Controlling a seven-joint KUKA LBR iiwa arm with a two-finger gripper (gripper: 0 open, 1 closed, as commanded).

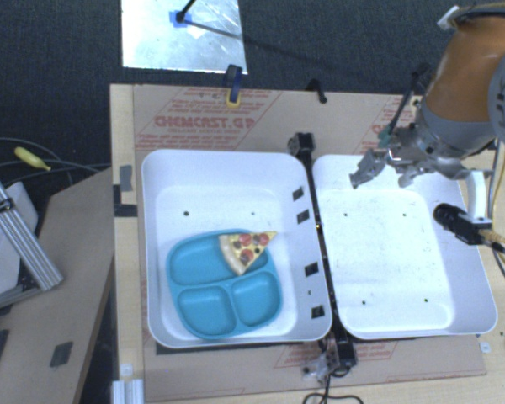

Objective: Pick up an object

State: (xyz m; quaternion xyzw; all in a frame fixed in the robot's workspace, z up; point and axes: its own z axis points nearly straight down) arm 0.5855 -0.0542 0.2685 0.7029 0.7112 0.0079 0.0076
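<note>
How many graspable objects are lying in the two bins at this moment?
2, both in the left bin: a blue divided tray and a pizza slice lying on its upper-right compartment.

floor: dark carpet (50, 49) | tabletop: brown board (261, 116) w/ red print | upper left: shiny foil sheet (181, 23) | left: alu rail (17, 234)

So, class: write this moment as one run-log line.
gripper: above right bin, holds nothing | pizza slice: on blue tray, left bin

— What's up there past the 2 bins?
— A shiny foil sheet (183, 22), upper left, and a yellow clamp (233, 87) just below it.
— And far left?
— An aluminium rail (13, 225), slanted.
</note>
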